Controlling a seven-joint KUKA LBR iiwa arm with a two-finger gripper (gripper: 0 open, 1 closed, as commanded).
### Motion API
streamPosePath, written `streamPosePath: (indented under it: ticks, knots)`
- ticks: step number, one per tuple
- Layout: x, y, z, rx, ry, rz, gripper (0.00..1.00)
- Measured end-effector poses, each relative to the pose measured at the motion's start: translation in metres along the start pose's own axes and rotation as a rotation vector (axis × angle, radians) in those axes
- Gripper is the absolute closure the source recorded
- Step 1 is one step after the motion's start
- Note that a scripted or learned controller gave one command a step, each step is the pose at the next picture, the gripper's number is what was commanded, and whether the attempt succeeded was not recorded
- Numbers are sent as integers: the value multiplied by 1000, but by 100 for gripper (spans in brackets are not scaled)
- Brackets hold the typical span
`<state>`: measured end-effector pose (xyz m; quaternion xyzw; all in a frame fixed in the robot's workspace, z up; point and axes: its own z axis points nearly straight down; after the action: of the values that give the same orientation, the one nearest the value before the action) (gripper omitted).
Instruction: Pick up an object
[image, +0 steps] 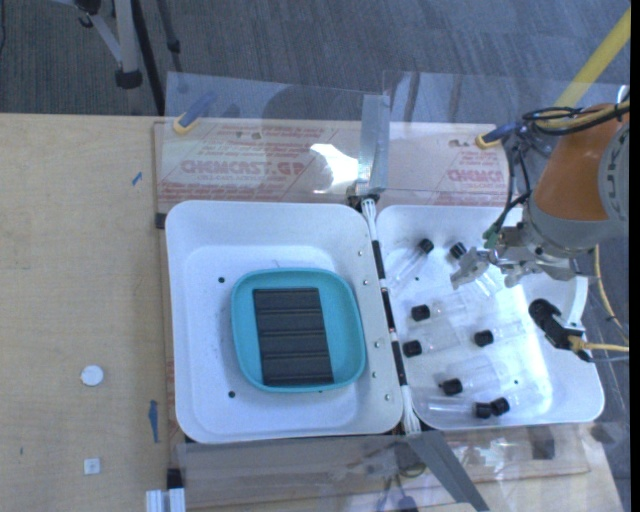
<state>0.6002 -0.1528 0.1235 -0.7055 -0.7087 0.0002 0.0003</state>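
Capped vials (452, 386) seemingly below fingers (487, 262)

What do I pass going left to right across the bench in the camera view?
Small white disc → left bin holding the teal tray → divider between the bins → right bin with its scattered black-capped vials → gripper on the arm.
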Motion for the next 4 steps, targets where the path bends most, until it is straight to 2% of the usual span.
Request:
streamPosePath:
  ticks: [1, 2, 3, 4]
  knots:
    - [-12, 42, 37, -7, -2, -2, 0]
    - [64, 18, 36, -5, 2, 80, 0]
    - [63, 18, 26, -5, 2, 83, 100]
    - [85, 61, -55, 26, -2, 155, 100]
